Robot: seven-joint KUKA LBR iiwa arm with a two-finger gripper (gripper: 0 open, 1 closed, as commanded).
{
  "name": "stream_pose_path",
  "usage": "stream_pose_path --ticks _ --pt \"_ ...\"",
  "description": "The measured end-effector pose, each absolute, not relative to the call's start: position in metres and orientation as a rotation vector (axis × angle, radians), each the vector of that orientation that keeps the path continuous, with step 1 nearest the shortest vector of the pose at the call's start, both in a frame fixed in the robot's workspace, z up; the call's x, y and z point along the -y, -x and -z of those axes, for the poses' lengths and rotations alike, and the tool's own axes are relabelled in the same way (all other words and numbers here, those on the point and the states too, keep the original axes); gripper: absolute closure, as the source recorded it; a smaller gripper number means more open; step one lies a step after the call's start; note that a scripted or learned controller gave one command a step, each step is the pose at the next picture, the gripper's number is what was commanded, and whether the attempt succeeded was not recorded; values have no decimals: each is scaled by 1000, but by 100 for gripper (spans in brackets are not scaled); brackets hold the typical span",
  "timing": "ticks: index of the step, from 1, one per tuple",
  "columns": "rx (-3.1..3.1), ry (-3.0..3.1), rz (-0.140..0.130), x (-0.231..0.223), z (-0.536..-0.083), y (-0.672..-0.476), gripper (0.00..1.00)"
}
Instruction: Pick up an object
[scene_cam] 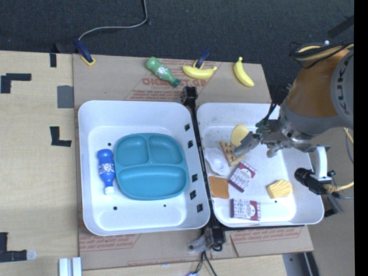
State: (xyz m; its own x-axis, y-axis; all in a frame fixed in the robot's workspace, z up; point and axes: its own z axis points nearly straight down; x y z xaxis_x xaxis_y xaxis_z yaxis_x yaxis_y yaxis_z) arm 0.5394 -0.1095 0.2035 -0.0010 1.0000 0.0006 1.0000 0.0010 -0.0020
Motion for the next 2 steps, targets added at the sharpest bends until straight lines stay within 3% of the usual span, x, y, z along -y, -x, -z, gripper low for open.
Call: stream_pose_path --ticks 1,2 --pt "2227 2224 7 99 -87 -592 0" --pt "2227 2222 3 108 -86 -636 0"
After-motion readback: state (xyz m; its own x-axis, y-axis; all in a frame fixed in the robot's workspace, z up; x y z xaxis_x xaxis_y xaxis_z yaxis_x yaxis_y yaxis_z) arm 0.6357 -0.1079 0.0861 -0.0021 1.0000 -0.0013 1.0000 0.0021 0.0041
